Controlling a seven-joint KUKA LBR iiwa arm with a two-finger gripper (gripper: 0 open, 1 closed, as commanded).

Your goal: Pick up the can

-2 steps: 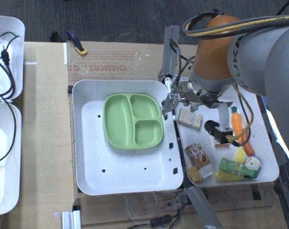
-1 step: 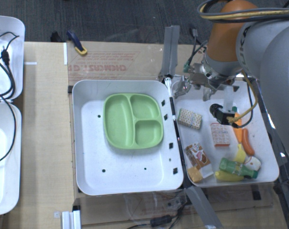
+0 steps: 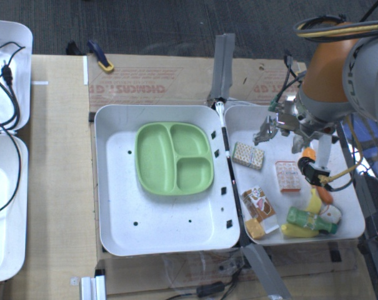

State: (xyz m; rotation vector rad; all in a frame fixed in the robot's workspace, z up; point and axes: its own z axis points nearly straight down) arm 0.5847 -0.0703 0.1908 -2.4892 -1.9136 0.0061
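Green three-compartment plastic plate (image 3: 174, 159) in middle of left shallow white bin (image 3: 114, 230), flat. In right white bin (image 3: 357, 220): small pale patterned box (image 3: 248, 155) near divider, upper part; red-and-white checked packet (image 3: 288, 175) to its right; brown-and-white snack carton (image 3: 258, 204) lower down, w/ yellow block (image 3: 255, 229) just below it. Green plastic bottle (image 3: 310, 220) lying on side at bottom right, yellow banana-shaped toy (image 3: 295, 231) touching its lower edge. Blue-and-yellow clamp (image 3: 100, 57) on wooden table (image 3: 57, 136), top left.

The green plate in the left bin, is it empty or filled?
Empty: all three compartments of the green plate show bare green surface, nothing lying in them.
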